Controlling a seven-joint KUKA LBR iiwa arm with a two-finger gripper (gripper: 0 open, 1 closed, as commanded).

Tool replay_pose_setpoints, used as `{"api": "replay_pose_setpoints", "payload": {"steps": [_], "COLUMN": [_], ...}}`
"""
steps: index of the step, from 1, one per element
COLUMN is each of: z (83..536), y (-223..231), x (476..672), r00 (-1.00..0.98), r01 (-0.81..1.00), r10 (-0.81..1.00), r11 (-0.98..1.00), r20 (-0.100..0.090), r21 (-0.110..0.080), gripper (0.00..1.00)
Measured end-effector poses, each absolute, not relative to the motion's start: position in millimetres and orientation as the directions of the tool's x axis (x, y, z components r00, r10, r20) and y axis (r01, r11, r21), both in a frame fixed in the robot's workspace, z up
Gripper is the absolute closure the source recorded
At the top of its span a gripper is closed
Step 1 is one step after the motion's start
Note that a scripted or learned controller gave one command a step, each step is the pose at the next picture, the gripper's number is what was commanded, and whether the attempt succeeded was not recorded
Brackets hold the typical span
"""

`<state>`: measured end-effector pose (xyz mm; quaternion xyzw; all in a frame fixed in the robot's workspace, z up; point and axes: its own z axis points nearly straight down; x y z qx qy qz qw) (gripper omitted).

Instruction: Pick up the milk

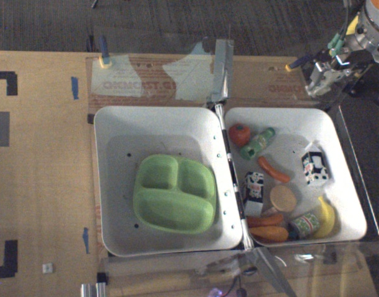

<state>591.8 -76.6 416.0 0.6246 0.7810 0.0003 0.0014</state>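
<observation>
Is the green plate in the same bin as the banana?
No, the green plate lies in the left bin, while the banana lies in the right bin with the other food.

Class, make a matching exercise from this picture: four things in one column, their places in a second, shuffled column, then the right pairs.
Things:
1. green divided plate
2. tomato
3. banana
4. hand

Places:
A. right bin, near right corner
B. above the bench, beyond the right bin
C. left bin
D. right bin, far left corner

Pairs: 1-C, 2-D, 3-A, 4-B
</observation>
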Motion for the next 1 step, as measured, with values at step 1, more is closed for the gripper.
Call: {"api": "replay_pose_setpoints", "payload": {"steps": [1], "z": [435.4], "y": [-23.6], "x": [589.8], "r00": [-0.26], "r01": [0.966], "r10": [0.966], "r11": [0.26], "r20": [-0.002], "r21": [0.004], "gripper": [1.0]}}
